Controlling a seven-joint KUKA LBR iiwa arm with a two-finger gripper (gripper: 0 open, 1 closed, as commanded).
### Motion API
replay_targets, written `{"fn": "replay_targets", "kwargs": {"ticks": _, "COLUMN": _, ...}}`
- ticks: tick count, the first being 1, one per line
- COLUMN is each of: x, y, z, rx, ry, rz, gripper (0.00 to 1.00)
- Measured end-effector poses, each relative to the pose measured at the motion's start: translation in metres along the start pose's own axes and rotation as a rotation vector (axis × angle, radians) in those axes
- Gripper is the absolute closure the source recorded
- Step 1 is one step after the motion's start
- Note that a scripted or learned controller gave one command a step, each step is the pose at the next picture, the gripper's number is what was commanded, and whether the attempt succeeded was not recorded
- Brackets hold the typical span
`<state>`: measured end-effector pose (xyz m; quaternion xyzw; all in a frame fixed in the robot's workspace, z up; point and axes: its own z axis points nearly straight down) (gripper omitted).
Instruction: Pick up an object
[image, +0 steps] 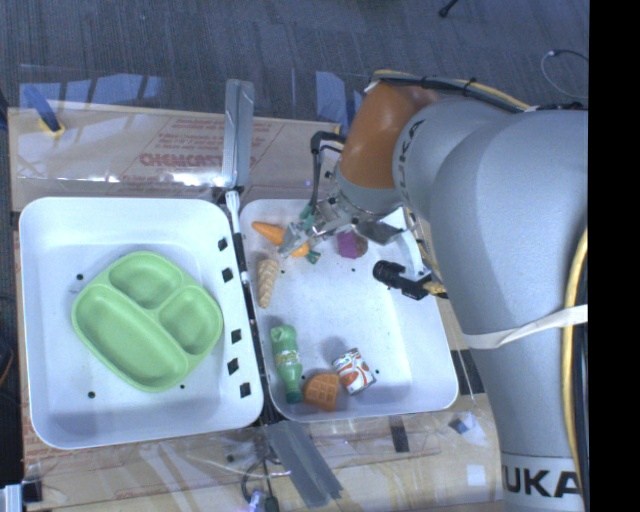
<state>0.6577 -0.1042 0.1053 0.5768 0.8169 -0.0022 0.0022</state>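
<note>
Near the right bin (425, 385)'s front edge: green bottle (287, 362), orange-brown lump (322, 391), small red-and-white can (353, 371). Bin centre is bare, open floor. Gripper (303, 238) sits at the back left corner, over an orange carrot-like piece (268, 232); finger state cannot be told, tips blurred. Purple item (351, 244) beside it, ridged cone (267, 280) along the left wall. Left bin (50, 230) carries a green divided plate (147, 318). Arm hides the right edge.
</note>
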Motion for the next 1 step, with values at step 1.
{"fn": "replay_targets", "kwargs": {"ticks": 1, "x": 0.0307, "y": 0.0094, "z": -0.0882, "rx": -0.001, "ry": 0.006, "rz": 0.063, "gripper": 1.0}}
